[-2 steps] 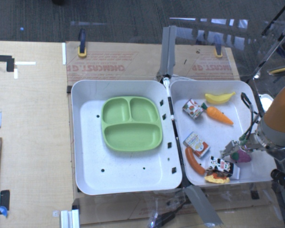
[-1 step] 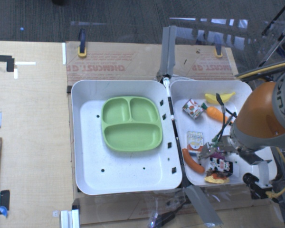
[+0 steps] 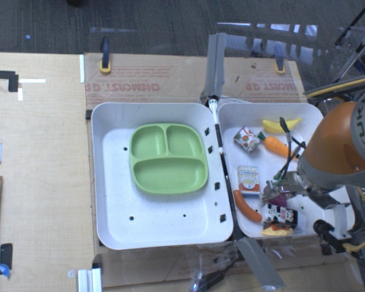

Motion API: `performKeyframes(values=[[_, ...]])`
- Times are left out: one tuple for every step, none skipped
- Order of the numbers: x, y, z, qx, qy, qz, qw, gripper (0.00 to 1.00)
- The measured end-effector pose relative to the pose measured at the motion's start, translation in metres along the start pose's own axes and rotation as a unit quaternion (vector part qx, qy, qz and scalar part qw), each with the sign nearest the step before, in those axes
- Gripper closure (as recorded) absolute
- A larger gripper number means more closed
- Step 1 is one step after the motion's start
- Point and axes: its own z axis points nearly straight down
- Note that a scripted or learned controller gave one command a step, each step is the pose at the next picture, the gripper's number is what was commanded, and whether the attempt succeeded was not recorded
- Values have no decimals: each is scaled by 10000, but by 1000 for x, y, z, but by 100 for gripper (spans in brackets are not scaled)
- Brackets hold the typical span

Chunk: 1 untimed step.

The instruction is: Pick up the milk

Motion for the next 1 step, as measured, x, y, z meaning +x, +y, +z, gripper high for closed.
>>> performKeyframes(values=[[0, 0, 0, 4, 2, -1, 10000, 0]])
